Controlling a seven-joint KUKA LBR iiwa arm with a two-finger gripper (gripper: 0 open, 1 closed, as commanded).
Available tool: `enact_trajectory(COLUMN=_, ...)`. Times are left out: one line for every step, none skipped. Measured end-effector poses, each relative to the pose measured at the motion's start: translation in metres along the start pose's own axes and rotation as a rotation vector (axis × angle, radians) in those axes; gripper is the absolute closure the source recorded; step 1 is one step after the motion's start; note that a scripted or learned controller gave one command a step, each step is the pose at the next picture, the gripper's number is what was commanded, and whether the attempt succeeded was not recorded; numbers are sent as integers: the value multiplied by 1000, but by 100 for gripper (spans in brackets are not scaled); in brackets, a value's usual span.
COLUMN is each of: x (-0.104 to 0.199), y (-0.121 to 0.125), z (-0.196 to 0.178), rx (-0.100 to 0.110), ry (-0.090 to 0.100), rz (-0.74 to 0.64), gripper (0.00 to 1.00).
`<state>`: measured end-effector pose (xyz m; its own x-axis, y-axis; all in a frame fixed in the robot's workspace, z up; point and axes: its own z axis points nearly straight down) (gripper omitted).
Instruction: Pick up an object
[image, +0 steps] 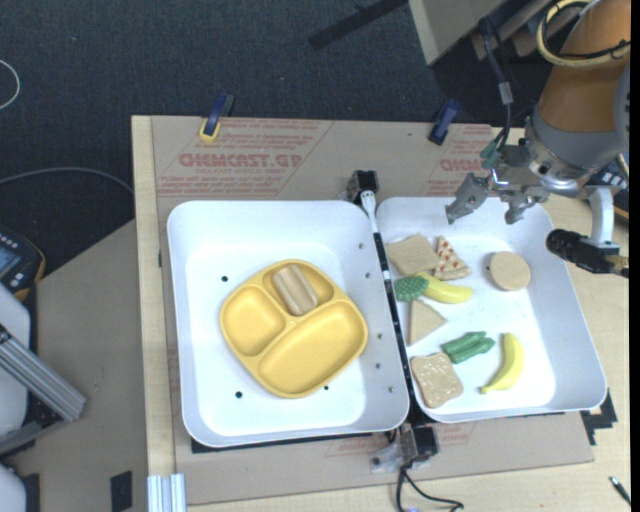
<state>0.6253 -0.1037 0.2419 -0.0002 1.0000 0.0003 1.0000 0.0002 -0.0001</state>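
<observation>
End effector (494, 204) open, hovering above right bin (580, 330) far edge.

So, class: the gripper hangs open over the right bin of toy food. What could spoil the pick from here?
1. The open two-finger gripper hangs over bare floor at the far end of the right white bin; closing there would probably catch nothing.
2. The small pizza slice, tan bread wedge and yellow corn cob lie packed together, so the fingers may nudge a neighbour.
</observation>
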Motion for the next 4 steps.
enact_trajectory(x=0, y=1, z=-11, rx=-4, ry=-1, rz=-1, gripper=100)
enact_trajectory(x=-31, y=-50, z=143, rx=10, ry=1, rz=4, gripper=100)
enact_trajectory(x=4, y=-33, z=146, rx=-24, ry=-13, rz=1, gripper=100)
enact_trajectory(x=109, y=-33, z=50, rx=-12, ry=3, rz=-10, gripper=100)
